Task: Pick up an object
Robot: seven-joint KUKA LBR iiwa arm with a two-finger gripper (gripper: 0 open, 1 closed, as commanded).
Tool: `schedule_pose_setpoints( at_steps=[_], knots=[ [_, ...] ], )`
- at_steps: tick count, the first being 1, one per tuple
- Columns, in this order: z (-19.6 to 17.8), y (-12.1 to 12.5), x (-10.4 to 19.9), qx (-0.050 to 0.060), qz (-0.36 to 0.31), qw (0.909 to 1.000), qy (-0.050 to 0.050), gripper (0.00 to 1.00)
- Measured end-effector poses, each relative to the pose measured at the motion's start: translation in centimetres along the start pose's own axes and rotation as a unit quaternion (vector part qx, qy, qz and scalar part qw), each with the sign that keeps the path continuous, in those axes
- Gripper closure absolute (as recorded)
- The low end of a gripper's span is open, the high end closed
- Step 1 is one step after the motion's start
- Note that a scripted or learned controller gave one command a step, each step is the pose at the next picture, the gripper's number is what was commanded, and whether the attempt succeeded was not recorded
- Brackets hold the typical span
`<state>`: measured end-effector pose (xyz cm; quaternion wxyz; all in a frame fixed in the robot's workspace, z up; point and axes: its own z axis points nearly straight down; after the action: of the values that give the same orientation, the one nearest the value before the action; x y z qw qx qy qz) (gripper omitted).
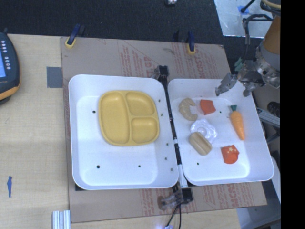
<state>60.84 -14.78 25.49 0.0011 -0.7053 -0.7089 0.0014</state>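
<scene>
The gripper (237,86) was seen spread open and empty, and the carrot (237,123) was reckoned light, stiff, best pinched mid-body.

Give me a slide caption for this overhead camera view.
Open gripper hovers over the right bin's far edge, toy carrot nearby; yellow divided plate sits in the left bin.

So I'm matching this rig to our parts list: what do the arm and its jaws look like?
The gripper is grey metal with two slim, pale prongs. Above it sits a silvery-grey wrist block, then an orange band on the arm. Dark cables loop beside the wrist.
</scene>
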Motion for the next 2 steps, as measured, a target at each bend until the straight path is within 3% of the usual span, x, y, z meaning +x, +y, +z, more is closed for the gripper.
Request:
schedule_pose_setpoints(
  at_steps=[1, 2],
  knots=[
    [12.3, -1.7, 2.9, 0.005, -0.001, 1.0, 0.001, 0.0],
    [15.4, 4.7, -0.5, -0.004, -0.001, 1.0, -0.001, 0.0]
  ],
)
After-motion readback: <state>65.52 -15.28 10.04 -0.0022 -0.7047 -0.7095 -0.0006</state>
